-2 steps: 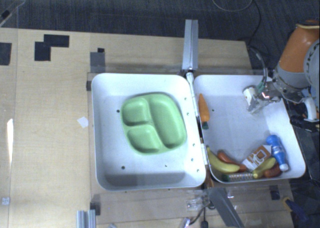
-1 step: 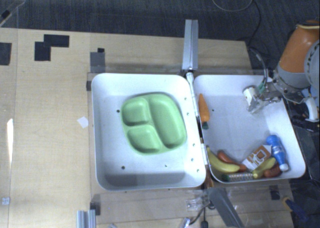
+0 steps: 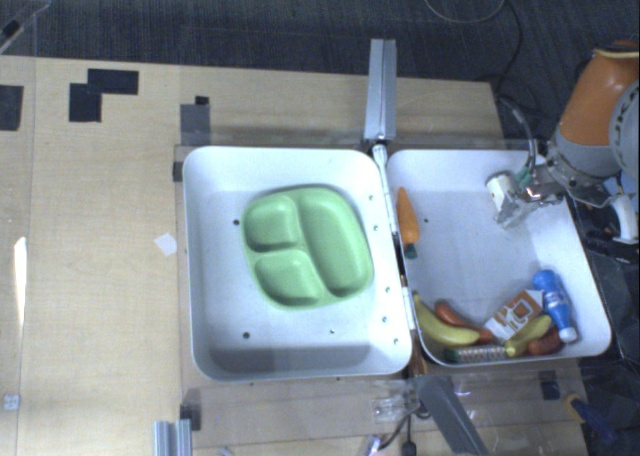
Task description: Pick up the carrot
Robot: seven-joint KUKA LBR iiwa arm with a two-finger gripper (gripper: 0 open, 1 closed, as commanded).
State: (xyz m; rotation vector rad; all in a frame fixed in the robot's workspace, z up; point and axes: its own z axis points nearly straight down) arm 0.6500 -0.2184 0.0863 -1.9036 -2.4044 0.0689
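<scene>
Two shallow white bins sit side by side on your wooden bench (image 3: 90, 274); the left bin (image 3: 215, 344) holds a green three-compartment plastic tray (image 3: 305, 246) near its middle, with bare white floor all round it.

You will find the slim orange carrot (image 3: 406, 218) in the right bin (image 3: 590, 334), lying lengthwise hard against that bin's left wall, just beside the divider between the bins; its dark tip points toward the near end; the wall crowds its left side, while the floor to its right is open.

Your grey arm with the orange band (image 3: 597, 104) comes in over the right bin's far right corner; the metallic two-finger gripper (image 3: 515, 196) hangs there above bare floor, well apart from the carrot; whether it is released or clenched you cannot tell, and nothing shows between its tips.

Along the near edge of the right bin lies a crowded row: a yellow banana (image 3: 440, 327), a red sausage-like piece (image 3: 452, 315), an orange-and-white carton (image 3: 514, 316) and a blue bottle with a white cap (image 3: 556, 306); the middle of the bin between gripper, carrot and this row is open white floor.
</scene>
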